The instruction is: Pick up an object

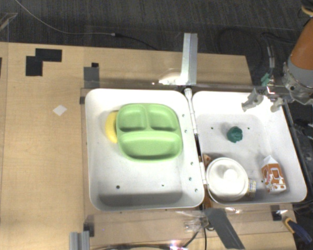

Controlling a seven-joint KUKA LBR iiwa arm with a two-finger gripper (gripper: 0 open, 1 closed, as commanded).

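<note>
Grey two-finger gripper (263,101) at the right bin's (297,191) far rim, fingers spread apart, nothing between them.

Small dark-green rounded object (235,134) lies on the bin floor, below and slightly left of the fingertips, well apart from them. Further off in the same direction sit a white round bowl (227,178) and an orange-and-white carton (273,175); its printing is too small to read. Judged risk: fingers closing short of any object, or the rounded green piece rolling aside when touched. Green divided plastic tray (147,130) occupies the left bin.

Green tray (147,131), yellow piece (110,128), teal ball (235,134), white bowl (227,178), orange-and-white carton (273,175)
</note>
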